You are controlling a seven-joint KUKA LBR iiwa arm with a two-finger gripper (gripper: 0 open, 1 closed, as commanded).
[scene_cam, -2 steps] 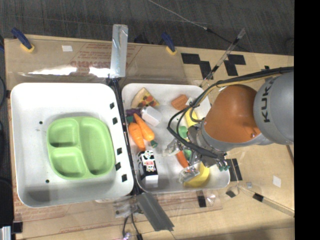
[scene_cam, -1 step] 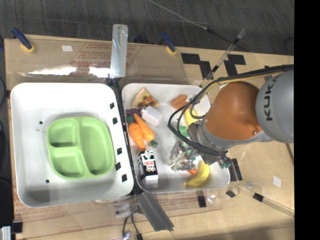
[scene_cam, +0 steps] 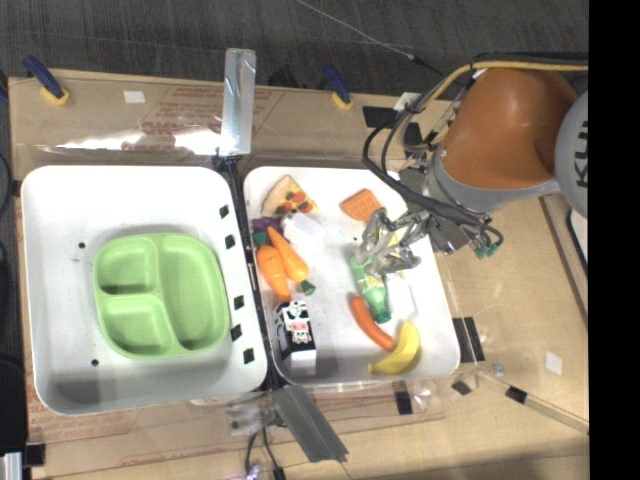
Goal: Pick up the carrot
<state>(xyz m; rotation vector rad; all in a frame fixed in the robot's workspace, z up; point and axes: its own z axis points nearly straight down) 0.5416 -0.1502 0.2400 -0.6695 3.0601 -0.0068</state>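
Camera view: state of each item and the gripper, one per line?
gripper: low in the right bin, fingers unclear
carrots: pair lying by the bin's left wall, ungrasped
single carrot: lying flat beside the banana
pizza slice: flat, top left corner
green plate: upright in the left bin

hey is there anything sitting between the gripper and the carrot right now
Nothing visible stands between them. The gripper hangs over the right bin, and the carrot lies just below it in the view, beside a green item and the banana.
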